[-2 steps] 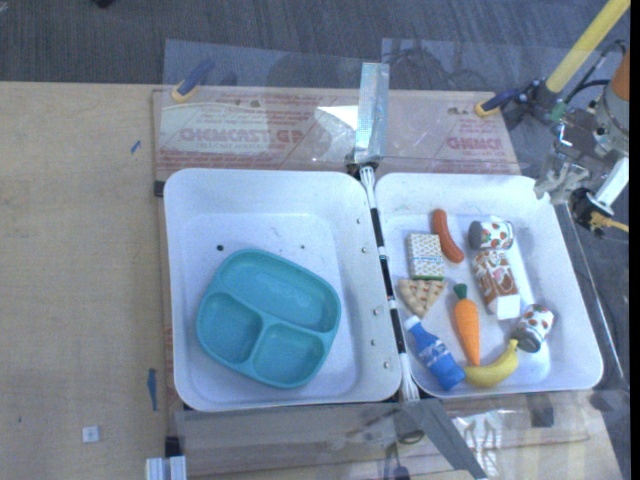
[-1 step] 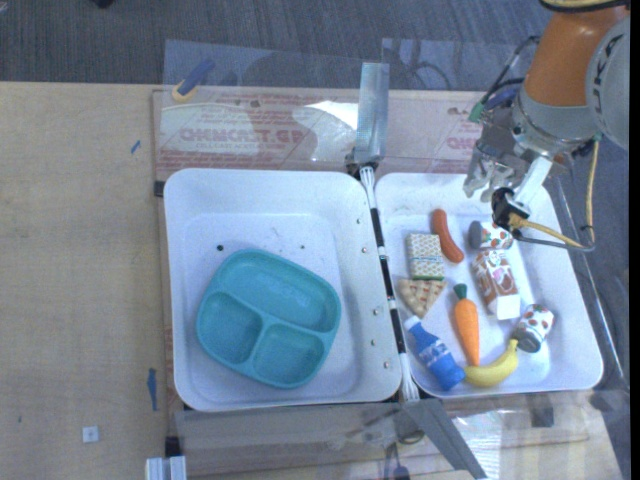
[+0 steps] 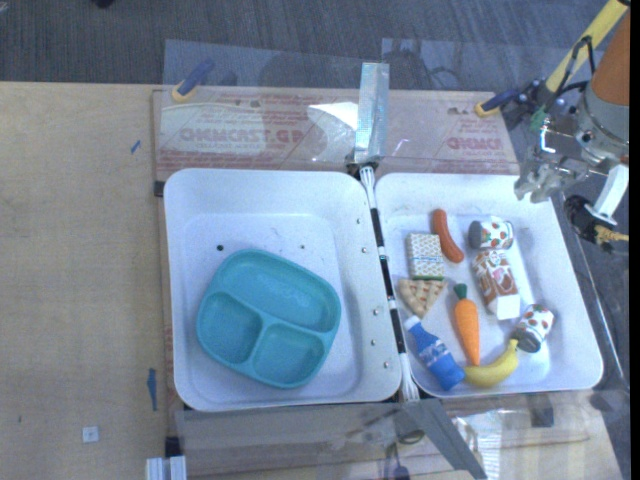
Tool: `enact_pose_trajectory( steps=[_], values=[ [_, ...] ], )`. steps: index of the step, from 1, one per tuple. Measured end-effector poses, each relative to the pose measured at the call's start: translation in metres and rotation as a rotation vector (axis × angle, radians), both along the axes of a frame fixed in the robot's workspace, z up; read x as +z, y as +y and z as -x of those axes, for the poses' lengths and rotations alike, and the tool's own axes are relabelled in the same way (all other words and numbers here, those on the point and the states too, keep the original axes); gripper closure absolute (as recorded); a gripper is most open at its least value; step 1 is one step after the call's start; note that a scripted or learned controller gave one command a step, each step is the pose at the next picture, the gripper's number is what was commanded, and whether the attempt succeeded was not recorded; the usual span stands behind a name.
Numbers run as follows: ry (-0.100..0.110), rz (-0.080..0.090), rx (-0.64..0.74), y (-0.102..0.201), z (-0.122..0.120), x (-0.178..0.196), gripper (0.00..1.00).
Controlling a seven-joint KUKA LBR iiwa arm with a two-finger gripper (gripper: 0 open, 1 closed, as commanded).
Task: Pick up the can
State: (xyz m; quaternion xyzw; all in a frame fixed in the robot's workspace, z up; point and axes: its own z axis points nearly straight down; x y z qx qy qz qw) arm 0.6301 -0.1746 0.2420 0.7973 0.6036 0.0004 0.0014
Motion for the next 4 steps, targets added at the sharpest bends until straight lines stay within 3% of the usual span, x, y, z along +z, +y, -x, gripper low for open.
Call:
enact_pose_trajectory(
  steps=[1, 2, 3, 4],
  values=[
    [0.004, -0.002, 0.118, 0.075, 0.005, -0.004, 1.00],
    [0.004, -0.002, 0.268, 0.021, -0.008, -0.076, 1.00],
    [-0.025, 0.009, 0.348, -0.031, 0.035, -0.118, 1.00],
    [-0.022, 0.012, 0.344, -0.034, 0.037, -0.119, 0.00]
  ],
)
